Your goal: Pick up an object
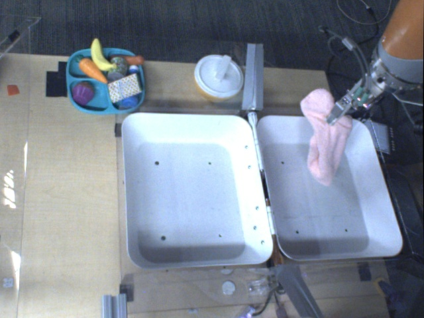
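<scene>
pale wooden bench under a dark carpeted floor, seen from above at a slant, with two shallow white bins side by side. starting at the gripper [339,111]: its two fingers are pinched together on the upper edge of a pink cloth [324,138], with the fabric caught between them. the cloth hangs down from that grip in a long, limp fold, its bunched top to the left of the fingers and its lower end trailing down over the floor of the right bin [351,244]. the gripper sits above the bin's upper right corner, close to the back rim and the right wall. moving outward, the grey wrist rises up and to the right into an orange band on the arm [407,25], with thin cables looping near it. below and left of the cloth, the floor of the right bin is open white surface. the left bin [132,197] lies just beside it, their rims meeting along a narrow metal divider [253,78] that runs up the middle. behind the left bin, on the bench, stands a round white lidded container with a yellow rim [219,77]. further left is a blue sectioned tray [74,101] holding toy food, among it a banana [101,55] and a carrot [91,70].
</scene>
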You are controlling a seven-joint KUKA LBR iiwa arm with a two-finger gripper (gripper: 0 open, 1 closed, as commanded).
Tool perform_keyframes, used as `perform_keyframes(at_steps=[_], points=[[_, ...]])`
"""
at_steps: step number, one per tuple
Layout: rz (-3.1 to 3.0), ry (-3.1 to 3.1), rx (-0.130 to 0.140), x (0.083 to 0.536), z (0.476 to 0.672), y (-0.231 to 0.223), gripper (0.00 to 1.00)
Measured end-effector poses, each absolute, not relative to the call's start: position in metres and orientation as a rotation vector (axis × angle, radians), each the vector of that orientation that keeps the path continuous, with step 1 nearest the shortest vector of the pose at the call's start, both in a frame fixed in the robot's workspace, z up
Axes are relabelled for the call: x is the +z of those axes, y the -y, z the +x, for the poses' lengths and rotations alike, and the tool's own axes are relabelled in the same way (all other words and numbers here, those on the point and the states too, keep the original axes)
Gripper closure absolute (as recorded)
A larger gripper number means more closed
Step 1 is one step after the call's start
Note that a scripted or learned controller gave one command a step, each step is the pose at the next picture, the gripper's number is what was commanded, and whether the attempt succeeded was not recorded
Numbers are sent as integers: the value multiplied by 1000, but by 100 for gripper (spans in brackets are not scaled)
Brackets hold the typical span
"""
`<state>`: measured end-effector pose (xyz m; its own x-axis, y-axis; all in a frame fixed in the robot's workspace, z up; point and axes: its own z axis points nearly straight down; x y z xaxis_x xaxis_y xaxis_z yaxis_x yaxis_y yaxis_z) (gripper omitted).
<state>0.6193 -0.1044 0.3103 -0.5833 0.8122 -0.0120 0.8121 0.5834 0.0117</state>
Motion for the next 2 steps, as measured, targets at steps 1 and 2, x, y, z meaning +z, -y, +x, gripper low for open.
perform_keyframes(at_steps=[1,2], points=[[1414,-2772,15,323,622,103,100],[1334,-2837,5,254,633,79,100]])
